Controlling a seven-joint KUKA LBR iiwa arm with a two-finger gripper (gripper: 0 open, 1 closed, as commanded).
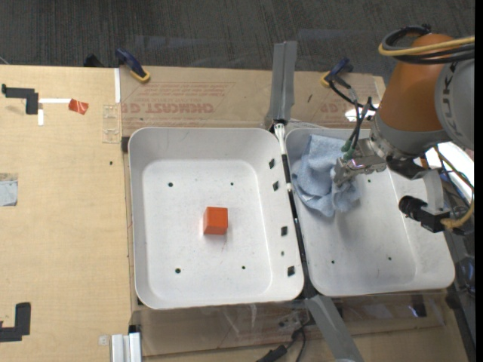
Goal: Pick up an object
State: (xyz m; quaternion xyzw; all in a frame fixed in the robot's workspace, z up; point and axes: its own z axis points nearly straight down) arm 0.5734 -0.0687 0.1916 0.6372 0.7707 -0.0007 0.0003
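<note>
A small orange-red block (216, 221) lies near the middle of the left bin (151, 202). A crumpled blue-grey cloth (315, 173) is bunched in the far left corner of the right bin (377, 255). My gripper (345, 181) reaches down from the right and sits low at the cloth's right edge, touching or pressing into its folds. The cloth and the wrist hide the gripper's tip.
A grey divider bar (284, 81) runs between the bins at the back. Cables and a black fitting (423, 211) hang off the arm over the right bin's right side. Blue clamps (130, 62) hold the cardboard backing. A wooden table surface (53, 202) lies to the left.
</note>
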